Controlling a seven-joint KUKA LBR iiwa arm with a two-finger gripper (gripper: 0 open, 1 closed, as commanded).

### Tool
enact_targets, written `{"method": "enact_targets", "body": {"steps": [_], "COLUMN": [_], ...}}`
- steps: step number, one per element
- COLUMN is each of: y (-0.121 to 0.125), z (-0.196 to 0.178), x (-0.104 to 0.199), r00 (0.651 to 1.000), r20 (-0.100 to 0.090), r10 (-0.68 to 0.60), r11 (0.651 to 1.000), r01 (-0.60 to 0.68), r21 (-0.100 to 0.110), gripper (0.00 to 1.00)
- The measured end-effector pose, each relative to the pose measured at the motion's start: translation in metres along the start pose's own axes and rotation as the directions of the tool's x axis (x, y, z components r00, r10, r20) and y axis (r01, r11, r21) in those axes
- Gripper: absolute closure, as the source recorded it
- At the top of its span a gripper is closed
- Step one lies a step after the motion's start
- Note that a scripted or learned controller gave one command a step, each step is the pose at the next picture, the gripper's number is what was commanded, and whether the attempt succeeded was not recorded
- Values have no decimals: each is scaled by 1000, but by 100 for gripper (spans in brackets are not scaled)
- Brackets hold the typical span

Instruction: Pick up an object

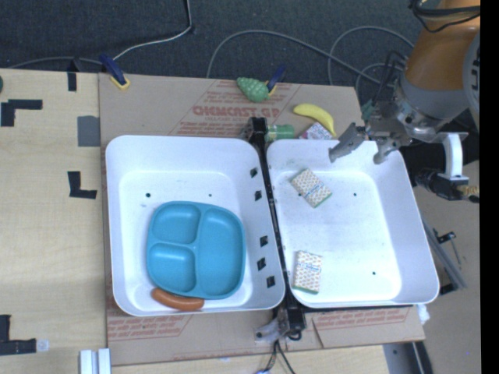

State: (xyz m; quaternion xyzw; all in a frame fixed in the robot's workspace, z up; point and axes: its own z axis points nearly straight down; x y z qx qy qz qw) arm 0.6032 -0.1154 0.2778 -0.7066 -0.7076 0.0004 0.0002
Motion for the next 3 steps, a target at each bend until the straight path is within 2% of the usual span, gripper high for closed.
{"method": "enact_targets", "body": {"steps": [1, 2, 3], "y": [37, 43, 43], "z": [106, 192, 182], "x": [9, 5, 6], "r00": [1000, 1000, 1000], "r20": [-1, 1, 1], "r10": [-1, -1, -1], "r11": [1000, 1000, 1000], "r01": [1, 1, 1], "r21": [3, -3, -4], "gripper": [0, 0, 100]}}
